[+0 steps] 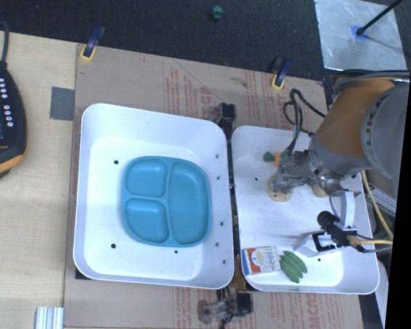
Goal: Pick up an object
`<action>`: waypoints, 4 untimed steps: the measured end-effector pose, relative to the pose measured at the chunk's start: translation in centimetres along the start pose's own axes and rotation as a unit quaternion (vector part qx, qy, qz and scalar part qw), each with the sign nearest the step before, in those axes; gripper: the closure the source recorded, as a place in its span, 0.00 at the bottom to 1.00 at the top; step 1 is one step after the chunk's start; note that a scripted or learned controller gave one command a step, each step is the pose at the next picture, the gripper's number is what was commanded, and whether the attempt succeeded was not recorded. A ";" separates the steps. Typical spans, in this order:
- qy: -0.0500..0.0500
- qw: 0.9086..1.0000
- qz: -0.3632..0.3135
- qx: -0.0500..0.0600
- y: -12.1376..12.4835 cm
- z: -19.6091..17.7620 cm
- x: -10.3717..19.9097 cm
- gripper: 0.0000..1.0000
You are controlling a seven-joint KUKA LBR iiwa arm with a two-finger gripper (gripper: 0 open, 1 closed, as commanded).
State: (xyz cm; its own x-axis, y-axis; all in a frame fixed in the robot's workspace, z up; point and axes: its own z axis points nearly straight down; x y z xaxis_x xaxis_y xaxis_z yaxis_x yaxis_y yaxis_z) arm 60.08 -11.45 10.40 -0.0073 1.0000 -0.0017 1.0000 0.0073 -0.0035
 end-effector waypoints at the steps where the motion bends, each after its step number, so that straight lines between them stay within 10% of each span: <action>1: 0.001 1.000 0.003 -0.001 2.1 -4.5 -5.2 1.00; 3: 0.001 1.000 0.002 -0.001 0.2 -12.9 -0.8 1.00; 4: 0.000 1.000 0.002 0.001 -6.2 -5.4 -3.8 1.00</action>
State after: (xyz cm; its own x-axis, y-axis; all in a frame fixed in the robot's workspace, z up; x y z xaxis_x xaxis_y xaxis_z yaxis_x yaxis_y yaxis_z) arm 53.92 -15.34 15.82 -0.0040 1.0000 -0.0010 1.0000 0.0040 -0.0048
